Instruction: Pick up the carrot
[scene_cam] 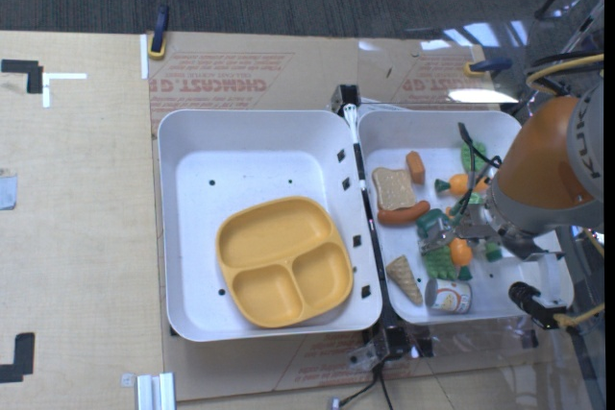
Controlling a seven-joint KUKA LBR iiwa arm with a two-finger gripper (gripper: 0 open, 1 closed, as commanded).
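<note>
Nearest the camera, a can (pixel 448 297) and a wedge of cheese (pixel 404 278) are lying just below the gripper (pixel 450 230), which is hovering low over the right bin (pixel 538 298); claw state I cannot tell. The carrot (pixel 460 252), orange with green leaves, is sitting directly under the gripper. Beyond it, sausage (pixel 404 213), bread slice (pixel 392 188) and another orange piece (pixel 415 167) are crowding in, so the claw risks closing on leaves or a neighbour.

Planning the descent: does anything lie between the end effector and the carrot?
Nothing visible does. The end effector hangs close to the carrot in the right bin; the sausage lies off to the side.
</note>
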